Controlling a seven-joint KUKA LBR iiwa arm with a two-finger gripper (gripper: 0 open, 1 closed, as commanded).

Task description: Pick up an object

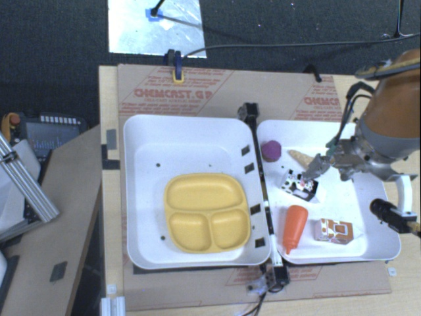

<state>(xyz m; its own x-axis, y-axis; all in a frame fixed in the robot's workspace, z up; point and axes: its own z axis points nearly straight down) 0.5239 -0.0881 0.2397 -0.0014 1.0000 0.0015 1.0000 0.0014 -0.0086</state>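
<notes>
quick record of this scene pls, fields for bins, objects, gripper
left bin: holds a yellow divided tray
right bin: purple ball, orange carrot-shaped toy, brown and white packet, tan piece, small black and white object
gripper: low over the small black and white object, reaching in from the right
hold: cannot tell

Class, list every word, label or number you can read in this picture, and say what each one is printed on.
"CHEMCAST G P": red print on the brown board behind the left bin.
"CHEMCAS": the same red print, cut off by the arm, on the board behind the right bin.
Small carton in the right bin: markings too small to read.
Black-and-white object near the hand: markings too blurred to read.
</notes>
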